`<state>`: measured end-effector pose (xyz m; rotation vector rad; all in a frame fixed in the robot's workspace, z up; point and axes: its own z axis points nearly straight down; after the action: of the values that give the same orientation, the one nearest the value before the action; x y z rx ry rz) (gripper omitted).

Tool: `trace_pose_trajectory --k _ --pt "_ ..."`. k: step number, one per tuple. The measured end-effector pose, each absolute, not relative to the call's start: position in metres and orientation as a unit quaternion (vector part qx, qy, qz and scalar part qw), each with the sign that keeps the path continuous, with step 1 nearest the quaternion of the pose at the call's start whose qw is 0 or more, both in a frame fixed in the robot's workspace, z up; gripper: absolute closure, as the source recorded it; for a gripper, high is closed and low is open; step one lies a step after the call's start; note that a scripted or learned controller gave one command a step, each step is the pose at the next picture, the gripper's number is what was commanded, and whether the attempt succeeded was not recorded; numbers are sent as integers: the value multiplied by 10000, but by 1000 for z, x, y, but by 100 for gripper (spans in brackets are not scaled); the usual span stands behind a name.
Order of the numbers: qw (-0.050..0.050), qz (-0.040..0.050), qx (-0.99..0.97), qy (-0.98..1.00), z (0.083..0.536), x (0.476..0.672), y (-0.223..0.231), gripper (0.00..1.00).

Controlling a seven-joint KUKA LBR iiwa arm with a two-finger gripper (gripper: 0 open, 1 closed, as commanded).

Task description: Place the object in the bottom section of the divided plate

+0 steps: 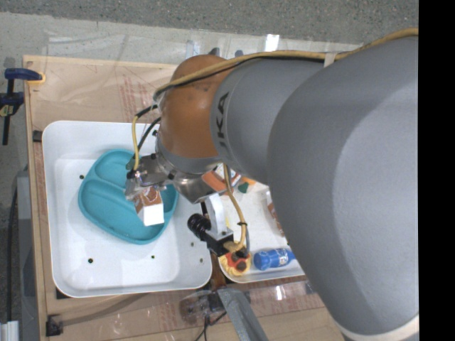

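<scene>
Lying nearest the camera, right of and below the gripper [144, 190], a blue bottle [272, 258] rests in the right bin [264, 272]. The fingers are closed on a brown-and-white carton [150, 206]. Under it the teal plate [106, 204] sits in the left bin [57, 190]; the arm [284, 126] lies beyond.

Two shallow white plastic bins [53, 190] sit side by side — the right one [266, 222] largely hidden under the arm. One teal divided plate [106, 204] lies in the left bin. One small brown-and-white carton-like block [150, 207] sits at the plate's right side. One blue cylindrical bottle [272, 258] lies in the right bin — beside it one orange item [238, 263], too hidden to identify. One blue clamp [11, 101] grips the bench's left edge.
</scene>
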<state>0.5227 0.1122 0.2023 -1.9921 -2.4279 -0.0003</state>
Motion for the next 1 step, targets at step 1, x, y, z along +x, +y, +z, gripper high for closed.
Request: trace_pose_trajectory --k 1 --pt "4 -1 -6345 -7729 202 523 112 0"
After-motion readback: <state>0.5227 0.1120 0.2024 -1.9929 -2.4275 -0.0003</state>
